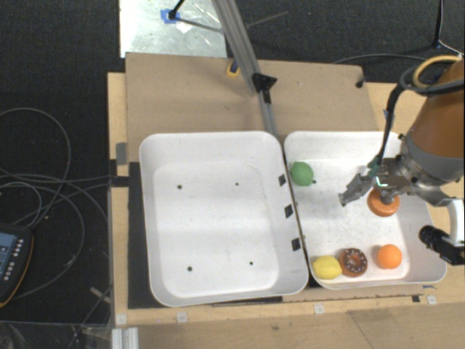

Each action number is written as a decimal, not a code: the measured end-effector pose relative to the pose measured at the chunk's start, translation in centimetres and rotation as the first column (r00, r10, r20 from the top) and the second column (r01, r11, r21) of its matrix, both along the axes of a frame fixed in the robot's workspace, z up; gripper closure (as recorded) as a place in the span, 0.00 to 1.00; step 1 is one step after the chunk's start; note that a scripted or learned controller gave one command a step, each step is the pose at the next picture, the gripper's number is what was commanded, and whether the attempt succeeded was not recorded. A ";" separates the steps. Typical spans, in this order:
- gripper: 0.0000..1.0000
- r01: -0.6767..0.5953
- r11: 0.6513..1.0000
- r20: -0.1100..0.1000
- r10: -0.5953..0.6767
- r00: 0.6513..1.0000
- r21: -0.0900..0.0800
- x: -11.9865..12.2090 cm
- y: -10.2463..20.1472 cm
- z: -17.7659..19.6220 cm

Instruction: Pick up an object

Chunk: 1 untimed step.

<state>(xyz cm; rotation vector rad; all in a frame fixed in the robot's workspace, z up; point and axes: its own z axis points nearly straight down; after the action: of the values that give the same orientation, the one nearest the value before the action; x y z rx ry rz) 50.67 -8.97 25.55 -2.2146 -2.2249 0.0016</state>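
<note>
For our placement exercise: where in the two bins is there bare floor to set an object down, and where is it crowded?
Free: the left bin. Crowded: the right bin, with green ball, lemon, doughnut, orange and the tool.

A robotics lab, set up for testing.

A plywood bench (182, 93) carries two white bins (218, 217) on dark carpet (51, 64); loose cables (36, 187) trail to a handheld control pendant (11, 257), and a tripod leg (236, 31) slants overhead beside the grey-and-orange arm (439, 122).
</note>
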 end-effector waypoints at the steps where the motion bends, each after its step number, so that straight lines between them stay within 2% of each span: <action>1: 0.00 0.003 1.000 0.004 -0.003 1.000 0.000 0.1 0.0 0.2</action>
<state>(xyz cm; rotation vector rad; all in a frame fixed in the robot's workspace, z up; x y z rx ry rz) 50.74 -8.99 25.71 -2.2200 -2.2242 -0.0025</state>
